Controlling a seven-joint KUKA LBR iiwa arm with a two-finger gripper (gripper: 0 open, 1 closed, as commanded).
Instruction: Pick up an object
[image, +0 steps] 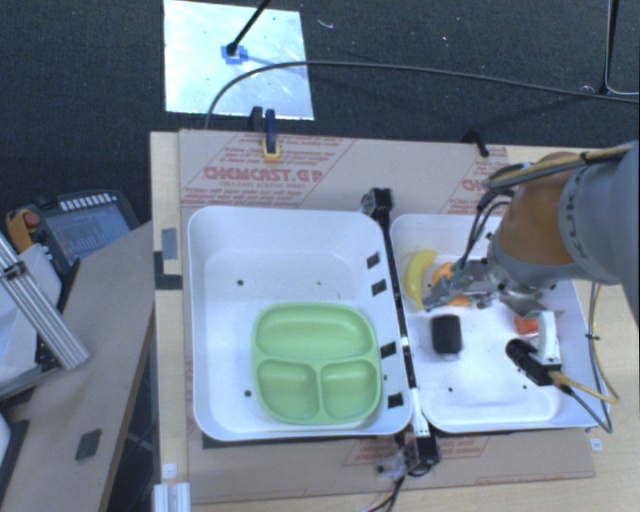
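Under the two bins, a cardboard sheet (300, 165) reads "CHEMCAST"; gripper (447, 290) over the right bin (480, 400) near a curved yellow piece (417, 272), jaw state unclear; glossy green three-compartment tray (315, 362) left.

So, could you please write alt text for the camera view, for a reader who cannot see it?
A grey robot arm reaches from the right into the right bin, its hand low beside a yellow object, with a black object just in front of it. The left bin holds a green divided plate.
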